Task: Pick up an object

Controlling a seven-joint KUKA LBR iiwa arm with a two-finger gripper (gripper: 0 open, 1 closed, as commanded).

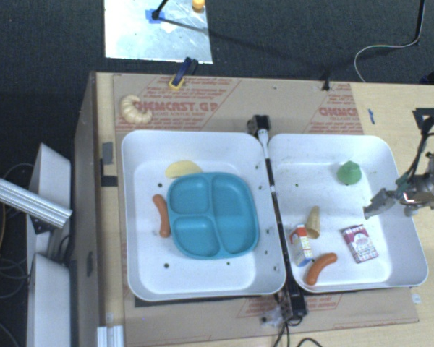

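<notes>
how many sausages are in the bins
2. One sausage lies in the left bin, just left of the blue tray. The other sausage lies in the right bin, near its front edge. None seem hidden.

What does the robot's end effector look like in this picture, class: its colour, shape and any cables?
At the right edge, the end effector is a grey metallic part that narrows to a slim, pale tip over the right bin. Behind it sits a darker, blurred body, with thin dark cables looping upward. Finer markings are too blurred to make out.
</notes>
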